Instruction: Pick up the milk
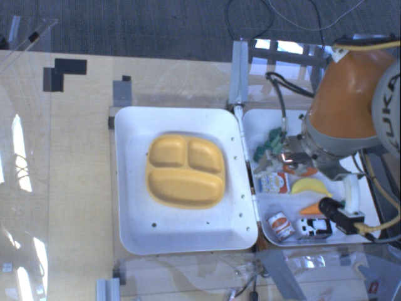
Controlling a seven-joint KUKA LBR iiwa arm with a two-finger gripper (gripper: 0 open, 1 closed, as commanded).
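- The milk (270, 182) lies in the right bin (252, 125), beside a banana (309, 186).
- The tool (289, 158) hovers just above it; I cannot tell its opening.
- Approach step, by my judgement: next, descend squarely and close.

The milk (271, 182) is a small white carton with colored print, lying on its side in the right-hand bin (266, 227) near its left wall, just beside a banana (309, 185).
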